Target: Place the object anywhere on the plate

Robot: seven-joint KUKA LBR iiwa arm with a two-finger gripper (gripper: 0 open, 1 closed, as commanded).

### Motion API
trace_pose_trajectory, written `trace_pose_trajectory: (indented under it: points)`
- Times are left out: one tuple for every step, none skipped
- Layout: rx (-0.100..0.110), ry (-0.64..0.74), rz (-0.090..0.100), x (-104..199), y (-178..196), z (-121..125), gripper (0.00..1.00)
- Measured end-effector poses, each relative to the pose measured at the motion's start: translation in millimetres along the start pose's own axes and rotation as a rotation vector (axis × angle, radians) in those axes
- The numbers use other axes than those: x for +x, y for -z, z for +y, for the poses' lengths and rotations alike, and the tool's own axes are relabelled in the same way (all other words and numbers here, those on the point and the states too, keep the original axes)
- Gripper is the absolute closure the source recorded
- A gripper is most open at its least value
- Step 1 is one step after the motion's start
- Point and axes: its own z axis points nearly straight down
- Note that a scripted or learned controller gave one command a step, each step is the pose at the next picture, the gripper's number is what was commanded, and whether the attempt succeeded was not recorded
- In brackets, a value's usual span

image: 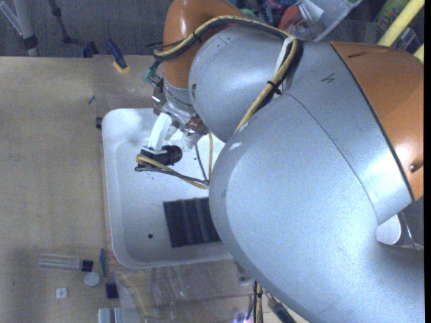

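Ribbed black slab (190, 222) in bin (131, 200), partly under arm (303, 180): probably stiff, light, flat; pinch across long edges. Jaws: cannot tell state.

The tan bench (47, 147) bears a white bin (122, 204) and a clear tube (59, 262).

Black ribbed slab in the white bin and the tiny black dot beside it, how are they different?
The black ribbed slab is bigger than the tiny black dot. The slab is a rectangle with ridges; the dot is a round speck. The grey arm hides part of the slab, while the dot shows whole. Both are dark and lie in the white bin.
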Motion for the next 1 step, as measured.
trace_pose_trajectory:
  points:
    - [0.000, 0.141, 0.001, -42.0, -88.9, 45.9, 1.00]
